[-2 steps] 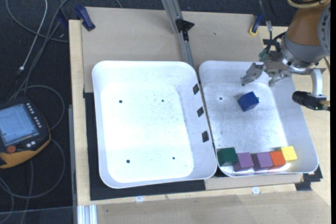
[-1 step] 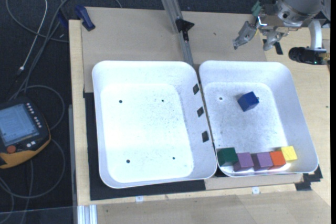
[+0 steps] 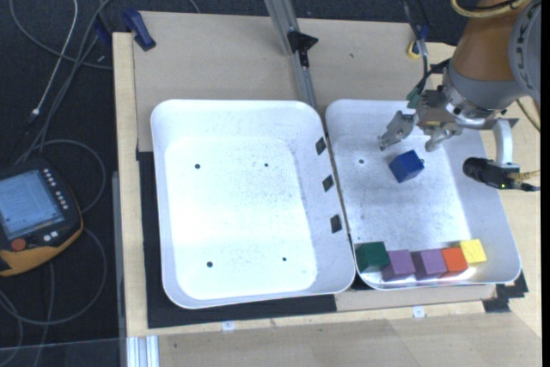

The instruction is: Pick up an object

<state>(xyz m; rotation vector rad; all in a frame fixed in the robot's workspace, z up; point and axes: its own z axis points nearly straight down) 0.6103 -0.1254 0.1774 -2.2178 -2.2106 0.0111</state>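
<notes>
- We see the gripper (image 3: 415, 131) in the upper part of the right bin (image 3: 481, 211), at the right of the frame, hanging from the grey and orange arm (image 3: 491, 47) that reaches in from the right.
- Its jaws look spread: one finger points down-left and the other sits to its right, with a gap between them and nothing pinched there.
- The blue cube (image 3: 406, 166) lies on the bin floor just below that gap in the picture, a little toward the lower edge of the frame. It looks apart from both fingers, though at this slant we cannot be sure how high the jaws hang above it.
- The cube sits turned, its corners rather than its flat sides facing the frame edges, so we judge the jaws would need to line up with a pair of its faces before closing.
- We judge the coming move turns on this: the cube lies slightly below and between the spread fingers, so a short drop toward the lower part of the frame should bring it between them.
- Along the bottom rim of the same bin stands a row of blocks (image 3: 421, 259), green, purple, purple, orange and yellow, well apart from the jaws.
- The left bin (image 3: 172, 133) sits beside it on the desk (image 3: 215, 56).
</notes>
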